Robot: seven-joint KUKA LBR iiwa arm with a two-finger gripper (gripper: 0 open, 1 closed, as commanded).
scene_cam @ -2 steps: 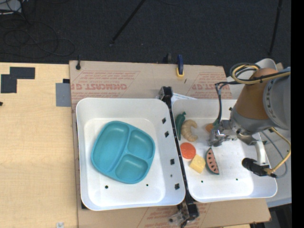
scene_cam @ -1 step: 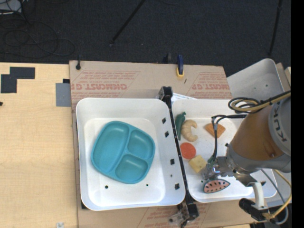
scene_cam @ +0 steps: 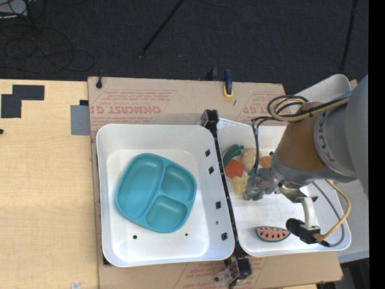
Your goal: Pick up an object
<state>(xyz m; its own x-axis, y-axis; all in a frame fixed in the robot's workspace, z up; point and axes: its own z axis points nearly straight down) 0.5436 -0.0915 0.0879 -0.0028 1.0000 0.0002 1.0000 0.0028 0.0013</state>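
Nearby — watermelon slice [scene_cam: 272, 233] lies crosswise

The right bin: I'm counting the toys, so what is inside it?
Inside the right bin lie a watermelon slice and a pile of toy food. The arm covers the rest of the pile and the hand.

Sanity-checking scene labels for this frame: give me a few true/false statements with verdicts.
1. A teal tray lies in the left bin. True.
2. The tray has one single compartment. False: it is divided into three.
3. The watermelon slice lies in the right bin, near its front edge. True.
4. The gripper is over the left bin. False: it is over the right bin, beside a cluster of toy food.
5. The watermelon slice sits on the tray. False: it lies on the right bin's floor.
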